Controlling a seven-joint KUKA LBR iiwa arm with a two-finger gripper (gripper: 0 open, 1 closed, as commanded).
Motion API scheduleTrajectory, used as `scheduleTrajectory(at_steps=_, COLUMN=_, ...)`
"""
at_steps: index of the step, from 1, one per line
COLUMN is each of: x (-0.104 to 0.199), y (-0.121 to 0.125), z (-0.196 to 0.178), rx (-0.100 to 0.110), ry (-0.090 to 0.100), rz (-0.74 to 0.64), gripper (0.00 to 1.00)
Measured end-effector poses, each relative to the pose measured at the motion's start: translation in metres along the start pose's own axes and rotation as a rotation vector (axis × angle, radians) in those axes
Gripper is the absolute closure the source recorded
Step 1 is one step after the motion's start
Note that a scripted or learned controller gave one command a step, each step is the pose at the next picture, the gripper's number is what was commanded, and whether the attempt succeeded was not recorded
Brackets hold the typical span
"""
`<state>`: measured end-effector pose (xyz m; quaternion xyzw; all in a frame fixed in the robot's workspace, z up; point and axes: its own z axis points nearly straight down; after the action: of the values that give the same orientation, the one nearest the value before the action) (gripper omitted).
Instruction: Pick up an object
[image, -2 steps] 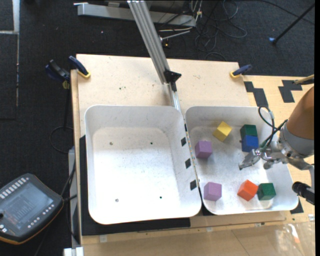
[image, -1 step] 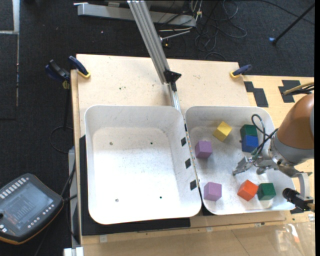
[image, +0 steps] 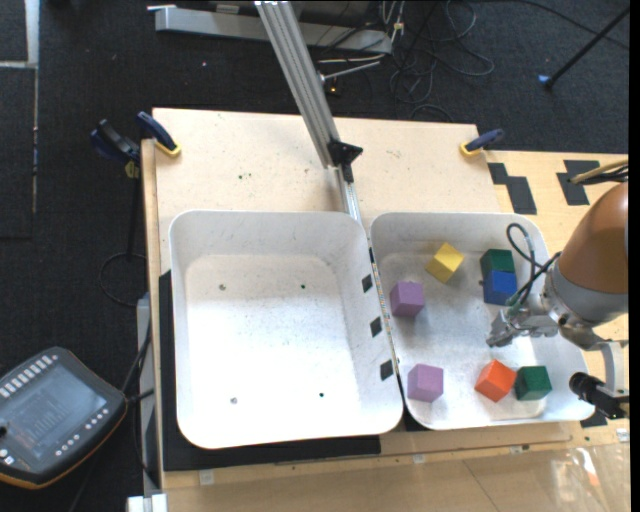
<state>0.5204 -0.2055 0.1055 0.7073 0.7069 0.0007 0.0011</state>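
Blocks sit loose in the right bin: a yellow cube toward the far wall, a dark green cube stacked against a blue cube, two purple cubes on the side nearest the left bin, and an orange cube touching a green cube at the near edge. Gripper hangs low in the right bin, between the blue cube and the orange cube, nothing visibly caught in it; jaw state cannot be told from this angle, the metal tips blur together. No target is certain yet; orange looks closest. Risks as I judge them: the orange and green pair touch, so a descent there may wedge a tip on the seam or shove both against the bin's near wall. Blue and dark green are likewise crowded. A cable looping near the wrist may snag.
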Motion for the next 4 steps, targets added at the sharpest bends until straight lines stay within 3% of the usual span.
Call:
scheduleTrajectory(at_steps=2, x=-0.01, y=0.006, z=-0.106, rx=-0.005, ry=-0.003, rz=-0.003, gripper=1.0)
scheduleTrajectory(at_steps=3, x=-0.01, y=0.008, z=-0.137, rx=-0.003, ry=-0.002, rz=-0.004, gripper=1.0)
scheduleTrajectory(at_steps=4, x=0.043, y=0.011, z=-0.125, rx=0.002, ry=0.002, rz=-0.008, gripper=1.0)
